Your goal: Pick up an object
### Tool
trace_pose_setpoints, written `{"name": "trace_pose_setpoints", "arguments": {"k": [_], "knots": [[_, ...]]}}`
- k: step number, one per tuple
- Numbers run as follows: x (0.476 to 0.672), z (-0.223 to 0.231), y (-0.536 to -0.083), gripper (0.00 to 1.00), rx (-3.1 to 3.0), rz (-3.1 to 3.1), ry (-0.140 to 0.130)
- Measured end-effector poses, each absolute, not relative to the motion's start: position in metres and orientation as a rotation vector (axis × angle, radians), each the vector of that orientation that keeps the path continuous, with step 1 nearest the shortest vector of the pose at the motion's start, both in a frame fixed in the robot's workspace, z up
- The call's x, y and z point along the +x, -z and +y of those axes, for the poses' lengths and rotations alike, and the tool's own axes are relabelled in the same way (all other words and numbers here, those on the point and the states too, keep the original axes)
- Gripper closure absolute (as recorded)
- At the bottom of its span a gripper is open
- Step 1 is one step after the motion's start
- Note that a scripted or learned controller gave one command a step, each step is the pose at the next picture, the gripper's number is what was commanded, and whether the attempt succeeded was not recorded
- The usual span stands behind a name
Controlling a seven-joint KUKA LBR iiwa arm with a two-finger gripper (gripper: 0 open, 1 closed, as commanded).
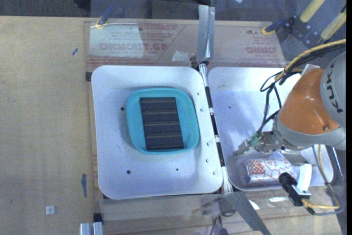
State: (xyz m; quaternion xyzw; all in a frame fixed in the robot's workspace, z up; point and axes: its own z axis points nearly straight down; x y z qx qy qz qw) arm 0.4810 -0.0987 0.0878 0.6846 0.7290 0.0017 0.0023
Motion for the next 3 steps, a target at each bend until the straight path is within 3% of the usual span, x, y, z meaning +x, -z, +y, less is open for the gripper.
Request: {"name": "trace_pose_setpoints", "arguments": {"k": [1,2,3], "knots": [[0.479,-0.129,-0.137,0.0,2.231,2.21,0.001],[0.48,-0.101,-0.088,0.0,2.058,2.369,-0.004],[0.479,-0.141,-0.14,0.0,2.159,2.281,0.001]]}}
